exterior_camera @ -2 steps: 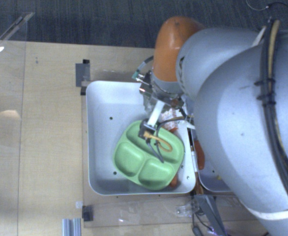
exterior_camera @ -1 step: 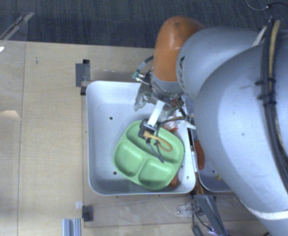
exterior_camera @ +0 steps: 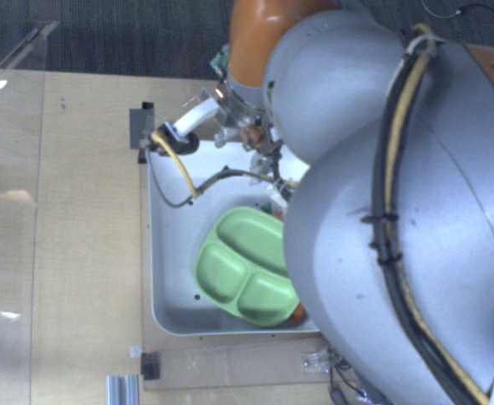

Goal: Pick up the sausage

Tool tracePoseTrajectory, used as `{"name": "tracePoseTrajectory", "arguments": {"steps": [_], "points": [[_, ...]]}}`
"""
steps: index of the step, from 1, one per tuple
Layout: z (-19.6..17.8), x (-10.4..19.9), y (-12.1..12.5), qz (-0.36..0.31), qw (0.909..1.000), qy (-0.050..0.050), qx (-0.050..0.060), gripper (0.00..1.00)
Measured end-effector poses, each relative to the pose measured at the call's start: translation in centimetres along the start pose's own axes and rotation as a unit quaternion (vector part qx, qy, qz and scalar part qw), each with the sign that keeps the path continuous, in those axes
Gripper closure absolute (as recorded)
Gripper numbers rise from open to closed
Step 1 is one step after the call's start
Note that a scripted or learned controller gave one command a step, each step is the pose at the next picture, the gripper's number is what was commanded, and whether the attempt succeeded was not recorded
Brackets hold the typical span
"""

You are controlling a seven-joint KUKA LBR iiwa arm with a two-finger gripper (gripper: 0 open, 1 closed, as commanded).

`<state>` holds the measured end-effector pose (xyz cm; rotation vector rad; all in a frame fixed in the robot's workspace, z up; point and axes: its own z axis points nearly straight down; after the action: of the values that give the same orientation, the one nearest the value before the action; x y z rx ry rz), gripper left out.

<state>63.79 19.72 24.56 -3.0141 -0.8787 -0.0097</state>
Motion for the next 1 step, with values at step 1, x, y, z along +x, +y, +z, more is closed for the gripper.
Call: {"name": "tracePoseTrajectory", "arguments": {"steps": [1], "points": [[13.08, 0.41, -0.66, 0.090, 0.9959, -0.002, 0.001, 0.00]]}}
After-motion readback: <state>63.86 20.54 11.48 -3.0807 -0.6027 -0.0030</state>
